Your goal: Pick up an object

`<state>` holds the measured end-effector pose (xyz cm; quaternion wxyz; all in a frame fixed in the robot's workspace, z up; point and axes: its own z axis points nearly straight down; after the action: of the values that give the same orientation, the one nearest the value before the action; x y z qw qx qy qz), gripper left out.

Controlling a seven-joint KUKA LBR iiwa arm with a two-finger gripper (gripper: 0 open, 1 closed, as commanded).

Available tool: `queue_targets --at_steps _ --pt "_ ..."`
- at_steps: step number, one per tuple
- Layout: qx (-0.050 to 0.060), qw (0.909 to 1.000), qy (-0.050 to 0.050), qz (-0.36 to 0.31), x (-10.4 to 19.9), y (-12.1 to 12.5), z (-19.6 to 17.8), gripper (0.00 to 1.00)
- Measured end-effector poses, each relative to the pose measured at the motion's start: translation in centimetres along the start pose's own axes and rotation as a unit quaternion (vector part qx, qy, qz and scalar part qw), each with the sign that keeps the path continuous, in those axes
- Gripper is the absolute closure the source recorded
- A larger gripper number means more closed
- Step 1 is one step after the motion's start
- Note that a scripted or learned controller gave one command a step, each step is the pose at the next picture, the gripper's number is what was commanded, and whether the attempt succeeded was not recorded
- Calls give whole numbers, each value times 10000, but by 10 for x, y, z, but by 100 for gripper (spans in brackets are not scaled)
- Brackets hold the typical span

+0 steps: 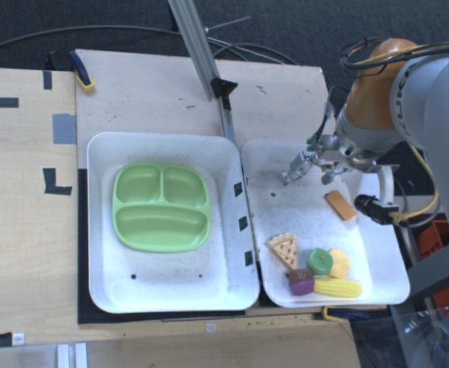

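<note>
Camera view has our claw (310, 167) spread and empty above the right bin (285, 159), well apart from the orange block (340, 205). We risk closing on nothing, or nudging it against the wall.

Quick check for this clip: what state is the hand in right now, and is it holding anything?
Hand: open, holding nothing, poised over the right bin.

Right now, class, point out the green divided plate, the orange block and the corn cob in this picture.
green divided plate (161, 207): camera view, on the plate's middle ridge, in the left bin.
orange block (340, 205): camera view, on the block's top face, in the right bin.
corn cob (337, 287): camera view, on the cob's yellow middle.
</note>
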<state>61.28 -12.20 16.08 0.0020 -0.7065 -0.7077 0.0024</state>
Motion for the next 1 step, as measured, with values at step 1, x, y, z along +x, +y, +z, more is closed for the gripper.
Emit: queue_targets --at_steps 1 --pt "10 10000 3 -1 -1 1 65 0"
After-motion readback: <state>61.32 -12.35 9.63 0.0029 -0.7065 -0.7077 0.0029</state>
